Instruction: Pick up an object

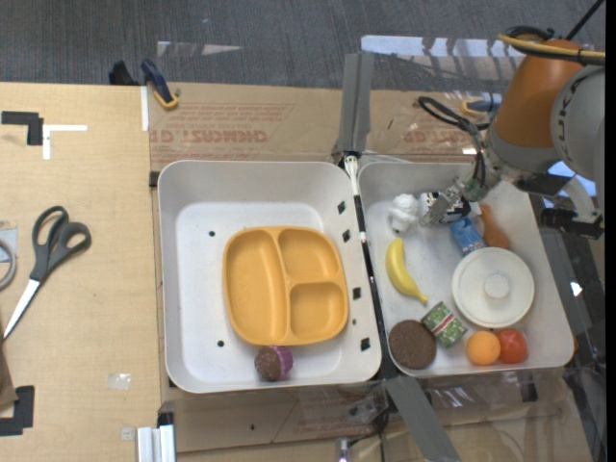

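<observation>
Your gripper [445,204] sits low in the far part of the right bin [553,354], reaching in from the right under the arm's orange band [532,104]; whether it is spread or pressed together you cannot tell from this angle, and nothing can be seen between its tips. Just to its left lies a small white crumpled object [405,211], very close to the gripper, though contact is not clear. Just to its right you have a blue object [466,234] and an orange carrot-shaped piece [493,226] lying beside each other. Nearer the camera, a banana [402,270] lies along the bin's left side, and a round white lidded container [494,288] sits to its right. Along the near edge you see a dark brown round disc [413,344], a small green-and-white carton [444,322], an orange [483,347] and a red tomato [513,346]. The left bin [183,287] holds a yellow divided plate [285,285] with a purple round object [273,362] just in front of it. Well apart, scissors [43,253] lie on the bench [77,354].
</observation>
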`<state>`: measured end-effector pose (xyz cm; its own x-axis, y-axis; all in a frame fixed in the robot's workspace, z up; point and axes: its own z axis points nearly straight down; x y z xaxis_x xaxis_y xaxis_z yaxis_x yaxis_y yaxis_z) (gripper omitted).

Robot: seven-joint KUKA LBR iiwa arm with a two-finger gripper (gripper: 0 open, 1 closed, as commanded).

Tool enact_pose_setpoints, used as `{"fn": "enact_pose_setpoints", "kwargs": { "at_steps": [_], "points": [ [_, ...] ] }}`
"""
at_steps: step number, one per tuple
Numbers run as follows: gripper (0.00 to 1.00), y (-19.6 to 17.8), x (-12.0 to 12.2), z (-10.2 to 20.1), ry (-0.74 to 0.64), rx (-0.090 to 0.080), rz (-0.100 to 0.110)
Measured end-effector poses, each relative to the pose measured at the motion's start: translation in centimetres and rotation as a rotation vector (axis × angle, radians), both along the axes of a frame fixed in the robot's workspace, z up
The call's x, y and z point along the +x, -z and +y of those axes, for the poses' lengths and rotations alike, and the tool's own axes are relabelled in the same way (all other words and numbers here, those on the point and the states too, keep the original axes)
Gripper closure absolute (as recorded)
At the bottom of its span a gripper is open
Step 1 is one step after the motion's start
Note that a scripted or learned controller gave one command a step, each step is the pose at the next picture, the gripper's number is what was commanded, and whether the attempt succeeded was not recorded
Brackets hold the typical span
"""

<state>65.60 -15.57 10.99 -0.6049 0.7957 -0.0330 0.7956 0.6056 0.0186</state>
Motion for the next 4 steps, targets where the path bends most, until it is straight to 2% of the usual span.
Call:
{"fn": "enact_pose_setpoints", "kwargs": {
  "at_steps": [1, 2, 3, 4],
  "points": [
    [0.00, 0.0, 0.7, 0.9, 0.143, 0.005, 0.000],
    [1.00, -1.4, 1.0, 1.3, 0.138, 0.012, -0.004],
    [1.00, -11.3, 0.3, 5.7, 0.299, 0.018, 0.031],
    [1.00, 1.8, -4.4, 0.7, 0.162, 0.017, 0.032]
  ]
}}
